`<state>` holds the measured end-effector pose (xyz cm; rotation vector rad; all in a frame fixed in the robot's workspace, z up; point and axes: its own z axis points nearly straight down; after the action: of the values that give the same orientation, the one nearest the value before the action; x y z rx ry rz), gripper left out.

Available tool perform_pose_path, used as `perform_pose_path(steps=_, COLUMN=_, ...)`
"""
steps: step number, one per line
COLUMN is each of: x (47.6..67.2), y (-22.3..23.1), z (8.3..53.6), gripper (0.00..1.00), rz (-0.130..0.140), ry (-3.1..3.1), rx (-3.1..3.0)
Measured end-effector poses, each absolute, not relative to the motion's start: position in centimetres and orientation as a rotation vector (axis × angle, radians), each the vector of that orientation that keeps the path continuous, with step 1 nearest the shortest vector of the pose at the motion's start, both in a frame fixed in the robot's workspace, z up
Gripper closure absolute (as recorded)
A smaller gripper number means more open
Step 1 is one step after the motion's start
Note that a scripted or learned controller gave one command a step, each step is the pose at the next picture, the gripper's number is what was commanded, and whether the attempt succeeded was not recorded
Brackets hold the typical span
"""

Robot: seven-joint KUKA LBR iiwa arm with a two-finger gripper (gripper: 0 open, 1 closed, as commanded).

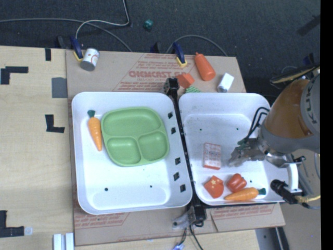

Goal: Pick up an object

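In the right bin lie a small white and red packet, a red strawberry-like toy, a red pepper toy and an orange carrot. My gripper hangs low over the right bin, just right of the packet and above the pepper. Nothing shows between its fingers. The left bin holds a green divided plate and a second carrot along its left side.
Behind the bins on the cardboard lie an orange-red bottle-like toy, a small orange block, a white cube and a small can. Clamps and cables run along the back edge. The arm's bulk covers the right bin's right side.
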<state>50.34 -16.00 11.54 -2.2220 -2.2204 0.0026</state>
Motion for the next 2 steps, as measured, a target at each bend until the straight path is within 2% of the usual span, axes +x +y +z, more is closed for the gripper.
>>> perform_pose_path(steps=1, x=50.3, y=-15.9, z=11.5, gripper=0.0, rz=0.002, ry=-2.22, rx=-2.22)
perform_pose_path(steps=2, x=52.8, y=-20.2, z=20.7, gripper=0.0, rz=0.002, ry=-2.222, rx=-2.223)
